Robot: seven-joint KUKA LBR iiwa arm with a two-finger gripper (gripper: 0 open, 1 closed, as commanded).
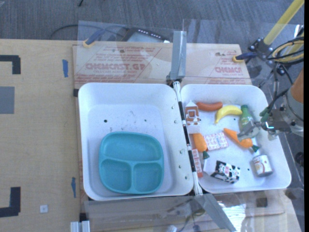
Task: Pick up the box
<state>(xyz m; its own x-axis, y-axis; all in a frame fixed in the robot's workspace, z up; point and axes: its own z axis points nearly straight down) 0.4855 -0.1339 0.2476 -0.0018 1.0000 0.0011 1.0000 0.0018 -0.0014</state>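
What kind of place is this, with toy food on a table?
Probably a robotics lab bench: two white bins, one with toy food like a banana, and a gripper reaching in.

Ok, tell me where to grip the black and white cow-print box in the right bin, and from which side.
Grip the cow-print box across its short sides, coming straight down from above. It lies flat and tilted on the right bin floor, with bare floor around it, while the tin can stands close on its right, so a sideways approach looks riskier.
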